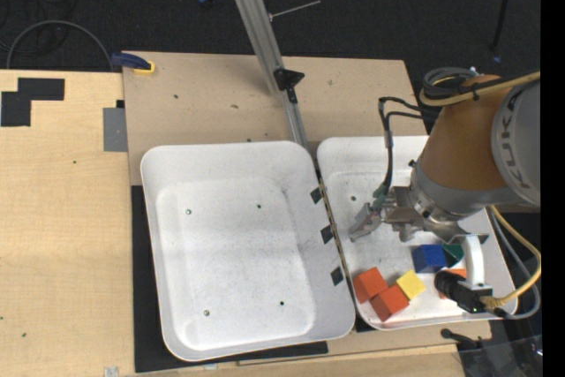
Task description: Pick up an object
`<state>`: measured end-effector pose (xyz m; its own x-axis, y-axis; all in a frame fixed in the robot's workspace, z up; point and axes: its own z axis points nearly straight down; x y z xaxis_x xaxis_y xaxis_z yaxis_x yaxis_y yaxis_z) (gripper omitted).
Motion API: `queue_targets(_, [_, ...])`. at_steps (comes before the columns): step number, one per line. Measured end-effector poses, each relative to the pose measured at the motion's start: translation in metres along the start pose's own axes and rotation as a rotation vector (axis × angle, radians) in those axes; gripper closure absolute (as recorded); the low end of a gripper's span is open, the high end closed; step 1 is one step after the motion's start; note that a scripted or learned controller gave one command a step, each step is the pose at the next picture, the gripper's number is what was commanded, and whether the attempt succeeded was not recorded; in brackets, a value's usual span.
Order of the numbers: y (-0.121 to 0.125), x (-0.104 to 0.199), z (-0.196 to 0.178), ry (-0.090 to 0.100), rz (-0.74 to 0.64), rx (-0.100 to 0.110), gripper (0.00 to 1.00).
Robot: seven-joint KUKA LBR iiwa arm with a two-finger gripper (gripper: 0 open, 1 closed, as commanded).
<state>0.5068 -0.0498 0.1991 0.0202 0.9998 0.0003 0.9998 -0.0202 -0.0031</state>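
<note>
My gripper [364, 222] hangs over the middle of the right bin [353, 162], close to its left wall. Its fingers are spread open and nothing is between them. Several small blocks lie in the bin's near right corner, below and to the right of the gripper: an orange-red block [370, 282], a darker red block [388, 303], a yellow block [410, 284] and a blue block [430, 257]. A green piece [454, 251] shows beside the blue block, partly hidden under the wrist.
The left bin [168, 168] lies beside the right one, with black clips [326, 233] along the shared wall. A slanted aluminium bar [260, 31] rises behind the bins. The arm's bulky grey and orange body [468, 154] covers the right bin's right side.
</note>
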Motion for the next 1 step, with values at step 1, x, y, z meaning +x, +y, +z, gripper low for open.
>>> queue_targets(1, [0.0017,-0.0316,0.0098,-0.001,-0.016,0.002,0.00])
